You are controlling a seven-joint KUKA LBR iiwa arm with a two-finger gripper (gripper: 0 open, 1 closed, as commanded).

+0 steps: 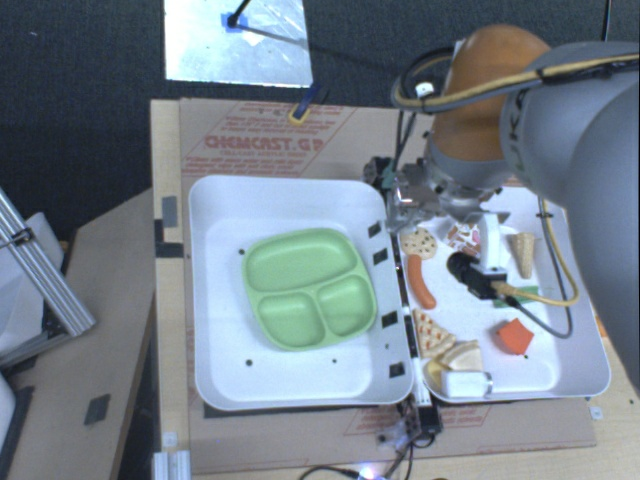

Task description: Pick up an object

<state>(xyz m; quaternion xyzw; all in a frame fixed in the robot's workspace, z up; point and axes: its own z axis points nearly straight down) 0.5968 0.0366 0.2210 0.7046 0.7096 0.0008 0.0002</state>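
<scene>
The right bin [575, 363] holds several toy foods. A chocolate-chip cookie [421, 243] lies at its near-left, with a red sausage [423, 282] just below it. Further down are a criss-cross cracker [431, 332], a bread slice [461, 354] and a white block [463, 382]. An orange wedge [514, 336] sits mid-bin and an ice cream cone [523, 254] lies to the right. My gripper [418, 211] hangs low over the bin's upper left corner, just above the cookie. A small red-and-white item [462, 235] lies beside it.
The left bin [215, 298] holds a green divided plate [305, 286]. Black clips line the wall between the two bins [392, 268]. A shiny sheet [238, 28] lies at the back, beyond the cardboard base.
</scene>
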